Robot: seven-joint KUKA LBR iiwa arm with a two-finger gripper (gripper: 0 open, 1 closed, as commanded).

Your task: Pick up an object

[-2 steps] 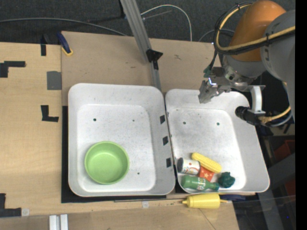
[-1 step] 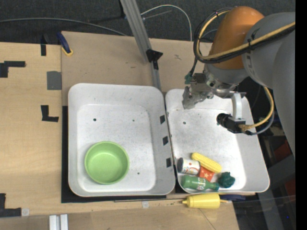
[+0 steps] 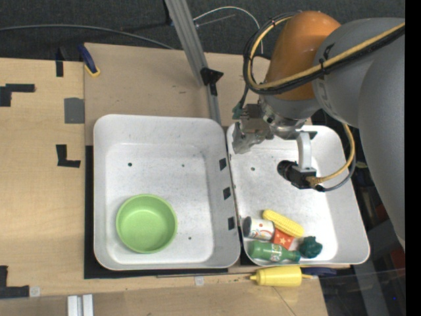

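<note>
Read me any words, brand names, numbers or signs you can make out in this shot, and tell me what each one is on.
No text here can be read.
Small can in the right bin: red and white label, too blurred to read.
Green bottle: pale label patch, too small to read.
Red item between them: a light mark, illegible.
Green bowl and yellow bottle: no markings seen.
</note>
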